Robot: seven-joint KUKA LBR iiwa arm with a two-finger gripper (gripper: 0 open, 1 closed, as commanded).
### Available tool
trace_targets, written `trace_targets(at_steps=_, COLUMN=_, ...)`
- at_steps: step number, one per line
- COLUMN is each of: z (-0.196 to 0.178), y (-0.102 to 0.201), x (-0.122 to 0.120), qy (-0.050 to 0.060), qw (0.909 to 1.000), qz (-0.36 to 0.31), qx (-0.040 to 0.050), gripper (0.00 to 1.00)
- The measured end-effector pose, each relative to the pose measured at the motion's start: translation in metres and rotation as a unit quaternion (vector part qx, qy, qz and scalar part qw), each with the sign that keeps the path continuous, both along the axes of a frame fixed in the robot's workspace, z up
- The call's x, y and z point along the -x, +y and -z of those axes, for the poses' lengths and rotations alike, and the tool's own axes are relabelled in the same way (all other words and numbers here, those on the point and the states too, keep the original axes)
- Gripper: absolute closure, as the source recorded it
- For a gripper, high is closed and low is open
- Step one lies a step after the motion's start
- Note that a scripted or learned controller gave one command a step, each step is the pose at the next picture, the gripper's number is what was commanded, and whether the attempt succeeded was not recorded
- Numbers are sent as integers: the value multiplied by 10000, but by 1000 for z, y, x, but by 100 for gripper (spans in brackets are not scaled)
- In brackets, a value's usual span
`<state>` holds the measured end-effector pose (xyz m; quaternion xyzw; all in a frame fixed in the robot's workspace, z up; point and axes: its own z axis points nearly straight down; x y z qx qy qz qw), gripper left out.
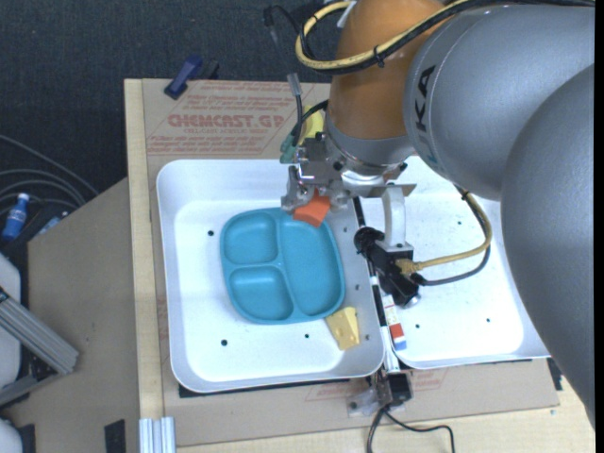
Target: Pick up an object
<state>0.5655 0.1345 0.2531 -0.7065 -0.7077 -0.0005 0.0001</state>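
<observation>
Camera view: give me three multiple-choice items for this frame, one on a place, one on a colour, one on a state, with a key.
1. Where does the divided tray lie?
A. In the left bin
B. In the right bin
C. On the floor

2. What colour is the small piece by the tool?
A. Green
B. Orange
C. Purple

3. How does the tray sit?
A. Flat, open side up
B. Upside down
C. On its edge

Key:
1 A: the tray rests inside the left bin.
2 B: the orange piece sits at the tray's upper rim, just under the tool.
3 A: its three compartments face the camera.
</observation>
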Motion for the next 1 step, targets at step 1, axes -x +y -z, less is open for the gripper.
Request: trace_targets(at_steps=1, z=-1, y=-51, x=-7, qy=11, qw=10000, qz=12, qx=6, gripper=100)
